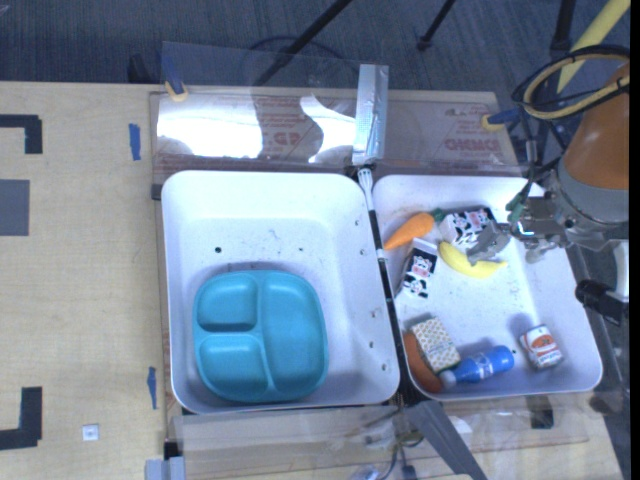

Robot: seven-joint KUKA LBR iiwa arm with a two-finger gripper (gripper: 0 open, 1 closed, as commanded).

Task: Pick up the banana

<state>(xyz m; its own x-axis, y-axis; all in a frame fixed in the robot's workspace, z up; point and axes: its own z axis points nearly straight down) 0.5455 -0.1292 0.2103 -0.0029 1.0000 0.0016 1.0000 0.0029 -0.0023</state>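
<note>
The banana (470, 260) lies in the right bin (570, 313), by the carrot (410, 231); the end effector (494, 238) touches it (grip unclear); it looks light, smooth; grab its middle

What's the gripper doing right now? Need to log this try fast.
Gripper: low over the banana in the right bin; open or closed cannot be told, and no hold shows.

Two white bins: the left bin (180, 268) holds one blue divided plate (260, 336). The right bin (560, 318) holds one banana (468, 261), one carrot (410, 231), one blue bottle (482, 365), one small can (541, 347) and two cow-print cartons (420, 270)
</note>
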